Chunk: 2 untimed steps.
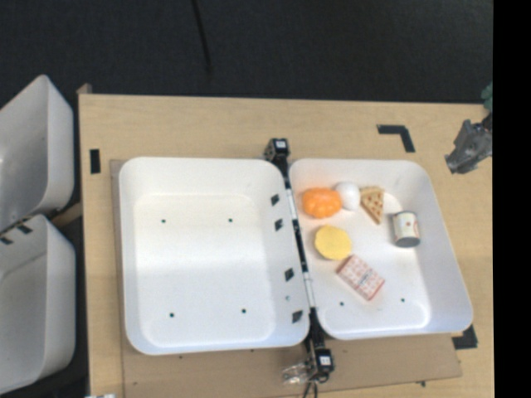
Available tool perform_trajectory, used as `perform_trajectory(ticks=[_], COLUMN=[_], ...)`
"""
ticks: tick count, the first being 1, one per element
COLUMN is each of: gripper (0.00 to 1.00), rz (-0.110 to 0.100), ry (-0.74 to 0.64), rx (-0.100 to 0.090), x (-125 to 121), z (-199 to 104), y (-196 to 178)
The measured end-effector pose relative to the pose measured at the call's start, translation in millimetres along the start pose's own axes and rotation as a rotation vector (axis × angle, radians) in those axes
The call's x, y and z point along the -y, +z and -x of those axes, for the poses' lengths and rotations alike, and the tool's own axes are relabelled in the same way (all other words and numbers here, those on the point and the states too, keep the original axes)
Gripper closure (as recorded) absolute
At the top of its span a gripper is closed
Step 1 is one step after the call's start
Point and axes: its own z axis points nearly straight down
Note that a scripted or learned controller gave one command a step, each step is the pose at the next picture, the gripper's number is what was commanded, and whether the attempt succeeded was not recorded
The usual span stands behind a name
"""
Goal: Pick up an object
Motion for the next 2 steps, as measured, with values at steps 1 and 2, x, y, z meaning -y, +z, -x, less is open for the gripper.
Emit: perform_trajectory(ticks=[1,2], gripper=[1.00,1.00], rz=[-0.001,-0.004], ry=[-0.008,-0.002], rx=[-0.001,0.000], x=[-36,-47], z=[-26,25], y=[-44,-41])
